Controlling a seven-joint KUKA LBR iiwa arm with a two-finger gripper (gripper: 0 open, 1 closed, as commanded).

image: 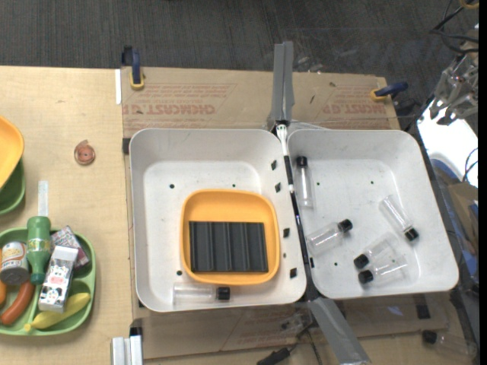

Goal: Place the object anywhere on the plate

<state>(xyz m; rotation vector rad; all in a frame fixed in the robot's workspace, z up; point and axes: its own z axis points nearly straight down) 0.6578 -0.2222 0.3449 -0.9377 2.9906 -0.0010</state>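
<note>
A yellow square plate [228, 198] lies in the left bin [152, 204], with a dark ridged slab [228, 247] on its middle. Just in front of the plate, a clear vial with a black cap [199, 295] lies against the bin's near wall. The right bin [426, 173] holds several more clear, black-capped vials: one [304, 182] along its left wall, one [329, 235] near the middle, one [398, 216] to the right, and two [383, 261] close together at the front.
Both bins rest on cardboard [205, 101] held by clamps [133, 67]. On the wooden table to the left are a green tray of toy food [46, 280], a yellow bowl [7, 154] and a small pink disc [85, 153]. Cables and metal gear [456, 90] crowd the upper right.
</note>
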